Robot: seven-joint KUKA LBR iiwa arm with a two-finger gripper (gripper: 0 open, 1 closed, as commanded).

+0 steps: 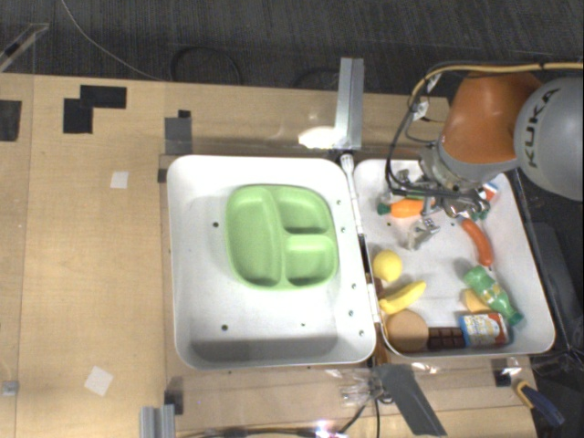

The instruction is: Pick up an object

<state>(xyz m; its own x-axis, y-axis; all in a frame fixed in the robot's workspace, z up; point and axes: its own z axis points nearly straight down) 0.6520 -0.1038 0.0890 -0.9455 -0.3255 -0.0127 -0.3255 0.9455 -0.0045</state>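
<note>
My gripper (422, 231) hangs low over the upper part of the right bin (538, 322), under the orange wrist band (484, 117). Just to its left, touching or nearly touching it, lies a small carrot (402, 208) with a green top. An orange-red sausage (477, 242) lies to its right. Below it are a lemon (388, 265) and a banana (403, 295). The arm's body hides the bin's top right corner.
The right bin's lower part holds a brown round item (408, 329), a dark chocolate bar (445, 338), a labelled can (484, 328) and a green bottle (493, 288). In the left bin (196, 336) a green divided plate (278, 235) lies in the middle.
</note>
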